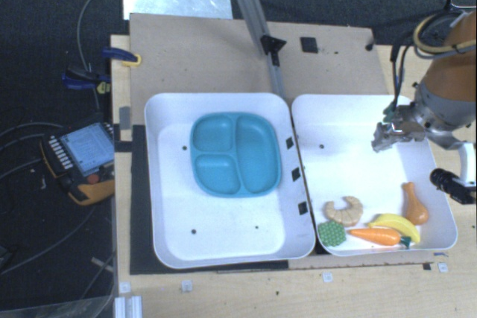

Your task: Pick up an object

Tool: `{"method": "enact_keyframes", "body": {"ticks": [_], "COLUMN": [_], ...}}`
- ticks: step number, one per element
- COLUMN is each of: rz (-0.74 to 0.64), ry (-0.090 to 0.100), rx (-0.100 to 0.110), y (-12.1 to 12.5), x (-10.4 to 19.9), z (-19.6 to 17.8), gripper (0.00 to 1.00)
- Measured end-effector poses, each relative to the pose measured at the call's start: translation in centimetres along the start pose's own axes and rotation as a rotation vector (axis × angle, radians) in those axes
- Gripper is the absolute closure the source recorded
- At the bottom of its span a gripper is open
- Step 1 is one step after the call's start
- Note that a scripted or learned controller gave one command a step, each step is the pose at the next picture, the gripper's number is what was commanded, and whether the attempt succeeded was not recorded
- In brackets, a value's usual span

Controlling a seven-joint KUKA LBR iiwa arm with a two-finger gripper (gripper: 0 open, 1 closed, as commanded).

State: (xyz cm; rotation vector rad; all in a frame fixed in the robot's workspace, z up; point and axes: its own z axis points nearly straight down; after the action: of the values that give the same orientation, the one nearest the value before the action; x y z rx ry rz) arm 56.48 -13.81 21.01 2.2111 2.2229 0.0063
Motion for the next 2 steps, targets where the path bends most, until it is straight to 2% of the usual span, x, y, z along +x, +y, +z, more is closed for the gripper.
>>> {"method": "enact_keyframes", "body": {"ticks": [1,2], "rz": [0.0,-0.006], "ry": [0.001,0.003], "rx": [0.003,0.003], "y": [0.1,2.6], "x": [0.0,5.3], "z": [-1.5,-2.4], "gripper": [1.0,1.0]}}
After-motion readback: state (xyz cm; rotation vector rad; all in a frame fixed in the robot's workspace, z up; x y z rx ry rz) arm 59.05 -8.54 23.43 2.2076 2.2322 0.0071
